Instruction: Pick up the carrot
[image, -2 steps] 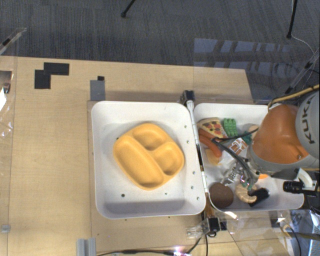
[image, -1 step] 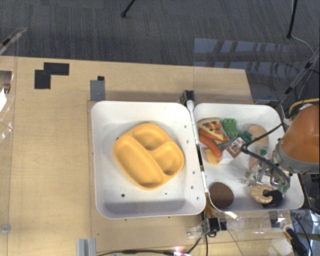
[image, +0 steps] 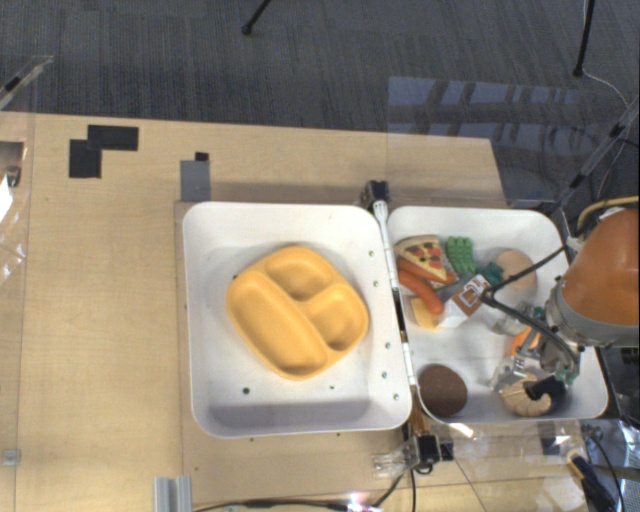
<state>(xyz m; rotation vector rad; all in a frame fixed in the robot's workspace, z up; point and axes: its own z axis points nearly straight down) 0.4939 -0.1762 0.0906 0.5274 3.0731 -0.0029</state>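
The end effector (image: 527, 372) hangs low by the right bin's (image: 470, 330) right edge, and I cannot tell its grip. The carrot (image: 524, 341) lies there too, an orange tip peeking out just beside it.

The bench (image: 100, 330) looks like pale wood, matt and smooth, with matt black patches (image: 100, 148) near its far left corner. Both bins (image: 300, 225) look like white plastic with a soft sheen. In the left bin, the yellow tray (image: 297, 311) is smooth plastic, slightly glossy. The toy foods in the right bin, among them a pizza slice (image: 424, 254) and a brown ball (image: 442, 388), look like smooth plastic. The arm's orange band (image: 608, 268) is glossy. The floor (image: 400, 50) beyond the bench is dark, ribbed carpet.
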